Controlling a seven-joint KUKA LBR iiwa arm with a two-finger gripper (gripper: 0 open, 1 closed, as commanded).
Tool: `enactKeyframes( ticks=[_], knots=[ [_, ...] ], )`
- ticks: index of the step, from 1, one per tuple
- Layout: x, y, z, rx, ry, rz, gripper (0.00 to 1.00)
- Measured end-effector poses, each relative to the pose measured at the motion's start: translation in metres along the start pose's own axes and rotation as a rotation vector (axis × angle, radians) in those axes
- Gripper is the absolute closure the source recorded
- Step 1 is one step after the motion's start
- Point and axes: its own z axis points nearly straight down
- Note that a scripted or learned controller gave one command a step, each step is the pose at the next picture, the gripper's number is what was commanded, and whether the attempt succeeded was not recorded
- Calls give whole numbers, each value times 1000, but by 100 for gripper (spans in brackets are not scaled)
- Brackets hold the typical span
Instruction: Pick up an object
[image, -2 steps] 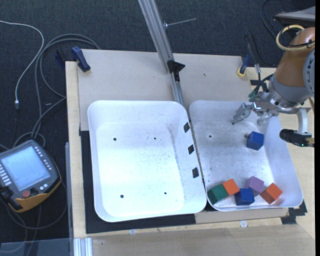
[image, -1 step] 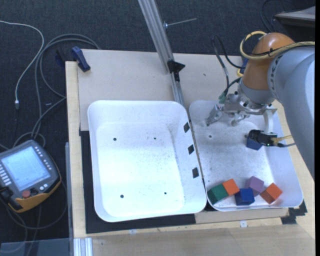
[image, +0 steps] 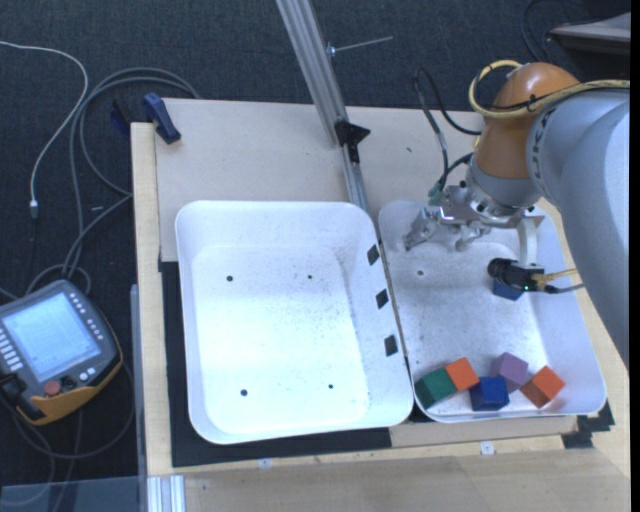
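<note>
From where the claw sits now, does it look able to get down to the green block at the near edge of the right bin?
Probably yes. The claw hangs over the right bin's far end, with bare floor between it and the green block. An orange block crowds one side.

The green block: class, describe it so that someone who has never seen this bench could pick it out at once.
Find the right-hand white bin, the one the grey arm reaches over. Along its near edge sits a cluster of five small blocks. The green block is at the cluster's left end, nearest the other bin, touching an orange block; it is the only green one.
</note>
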Motion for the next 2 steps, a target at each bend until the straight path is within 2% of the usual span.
enactKeyframes(
  ticks=[1,2],
  knots=[
    [-77,-28,-41,-4,-5,8,0],
    [-108,-53,-16,-28,-12,-1,0]
  ],
)
